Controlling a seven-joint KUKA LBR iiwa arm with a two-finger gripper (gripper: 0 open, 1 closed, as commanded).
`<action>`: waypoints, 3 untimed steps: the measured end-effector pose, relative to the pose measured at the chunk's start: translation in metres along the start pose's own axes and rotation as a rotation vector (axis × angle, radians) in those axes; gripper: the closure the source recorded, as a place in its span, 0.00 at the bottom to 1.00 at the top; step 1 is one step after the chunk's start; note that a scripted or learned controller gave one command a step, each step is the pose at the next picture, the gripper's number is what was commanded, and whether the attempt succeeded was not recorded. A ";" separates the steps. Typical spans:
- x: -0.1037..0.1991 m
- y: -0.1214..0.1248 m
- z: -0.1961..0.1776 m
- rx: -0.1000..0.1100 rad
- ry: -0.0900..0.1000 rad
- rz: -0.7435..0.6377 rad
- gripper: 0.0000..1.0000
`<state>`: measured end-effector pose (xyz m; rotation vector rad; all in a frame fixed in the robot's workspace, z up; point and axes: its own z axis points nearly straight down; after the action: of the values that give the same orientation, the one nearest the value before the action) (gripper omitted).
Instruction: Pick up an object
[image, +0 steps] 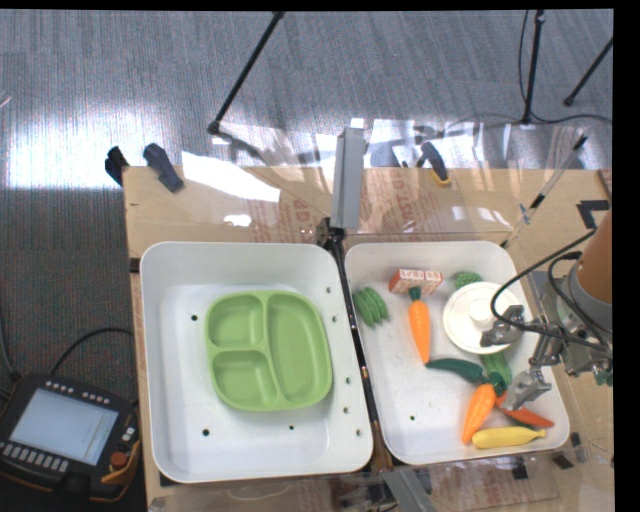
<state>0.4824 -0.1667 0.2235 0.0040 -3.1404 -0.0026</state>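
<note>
Two white bins side by side on the bench. Left bin: green divided plate, three compartments, lying flat near the middle.

Right bin: green pea pods near the left wall; small red-and-white box toward the back; green leafy piece beside it; carrot pointing toward the front; white round dish right of that carrot; dark green cucumber lying crosswise below the dish; second carrot tilted near the front right; yellow banana-like piece along the front wall; small red-orange piece just above it.

Gripper over the right bin's right side, above the dish edge and the second carrot. Fingers spread apart, nothing seen between them.
</note>
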 end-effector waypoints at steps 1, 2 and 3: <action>-0.014 0.041 0.128 -0.004 0.013 -0.044 0.00; -0.019 0.043 0.113 -0.001 0.001 -0.051 1.00; -0.019 0.043 0.114 -0.001 0.002 -0.053 0.00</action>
<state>0.5013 -0.1230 0.1098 0.0868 -3.1374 -0.0046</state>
